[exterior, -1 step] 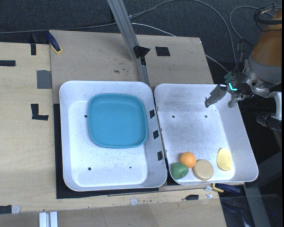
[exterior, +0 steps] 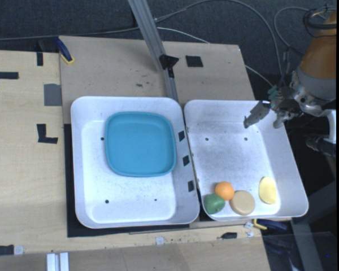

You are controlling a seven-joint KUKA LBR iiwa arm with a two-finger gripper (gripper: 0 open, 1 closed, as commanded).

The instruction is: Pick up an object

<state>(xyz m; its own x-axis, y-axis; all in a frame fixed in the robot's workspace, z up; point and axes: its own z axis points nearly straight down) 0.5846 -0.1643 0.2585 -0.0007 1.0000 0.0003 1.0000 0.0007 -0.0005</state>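
You see the gripper point(exterior: 266, 115) over the far right corner of the right bin point(exterior: 237, 151), its two fingers spread apart with nothing between them. Well below it, at the near edge of the same bin, lie an orange ball point(exterior: 224, 190), a green object point(exterior: 213, 203), a tan round object point(exterior: 243, 202) and a yellow object point(exterior: 267, 189). Far to the gripper's left, a blue plate point(exterior: 140, 143) rests in the left bin point(exterior: 90, 202).

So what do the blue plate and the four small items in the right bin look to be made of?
The blue plate: likely plastic, matte, uniform colour, soft rounded rim. The orange ball, green piece, tan disc and yellow piece: probably plastic or foam toy food; flat even colours, no shine. Too small to be sure.
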